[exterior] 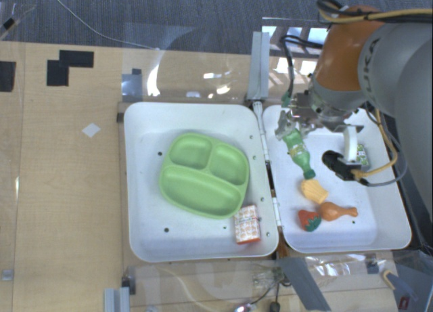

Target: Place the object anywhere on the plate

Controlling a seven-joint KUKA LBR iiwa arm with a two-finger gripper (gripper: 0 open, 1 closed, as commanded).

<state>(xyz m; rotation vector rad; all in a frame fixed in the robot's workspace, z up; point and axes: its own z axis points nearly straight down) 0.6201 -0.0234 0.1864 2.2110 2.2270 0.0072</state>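
Gripper (289,126) fingers pinch the top of the green bottle (298,151), which lies in the right bin (389,233), well right of the green plate (204,176) in the left bin (145,233).

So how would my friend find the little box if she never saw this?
Look at the left white bin, the one with the green plate. The little box lies at the plate's near right corner, by the wall between the bins. It is the one boxy, white and red thing; the toy foods lie in the other bin.
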